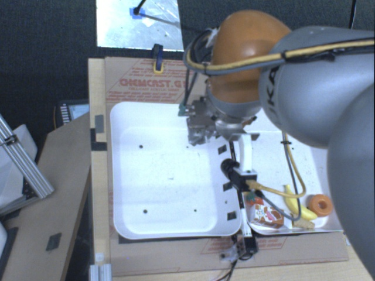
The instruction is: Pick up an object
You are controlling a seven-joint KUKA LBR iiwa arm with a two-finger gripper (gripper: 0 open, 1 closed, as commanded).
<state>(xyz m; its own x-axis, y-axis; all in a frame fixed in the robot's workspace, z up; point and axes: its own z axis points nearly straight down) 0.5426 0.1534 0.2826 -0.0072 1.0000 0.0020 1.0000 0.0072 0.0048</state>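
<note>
My gripper (199, 129) hangs over the right part of the left white bin (126, 174), close to its right wall, under the orange wrist band. Its fingers point away from the camera and I cannot make out their gap. The right bin (275, 142) is largely hidden by the grey arm. At its near end lie a yellow banana (296, 206), an orange ring-shaped piece (320, 204) and a red and white packet (266, 215).
A black clamp and bracket run along the divider (234, 177) between the two bins. Brown cardboard (149, 84) lies under the bins. Aluminium framing (23, 163) stands at the left.
</note>
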